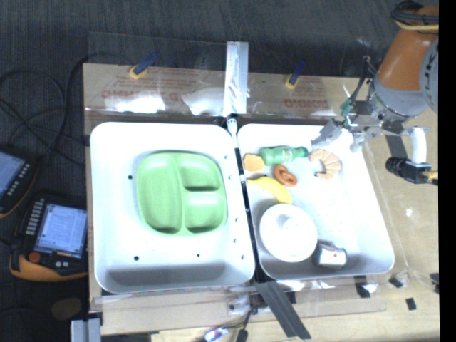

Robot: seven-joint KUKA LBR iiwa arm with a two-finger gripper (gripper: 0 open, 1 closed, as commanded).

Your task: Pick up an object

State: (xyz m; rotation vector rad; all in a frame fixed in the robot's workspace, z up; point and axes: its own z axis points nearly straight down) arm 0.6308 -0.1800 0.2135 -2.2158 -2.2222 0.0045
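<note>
White plastic bins sit side by side; gripper (340,130), fingers spread, hovers near a ridged, curled orange-white shrimp toy (328,163).

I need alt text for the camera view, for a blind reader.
The gripper hovers over the right bin, near a shrimp toy, green bottle, banana and white bowl. The left bin holds a green divided plate.

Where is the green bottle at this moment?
The green bottle lies on its side near the far wall of the right bin, between an orange slice-shaped toy on its left and the shrimp toy on its right, just above the banana.
</note>
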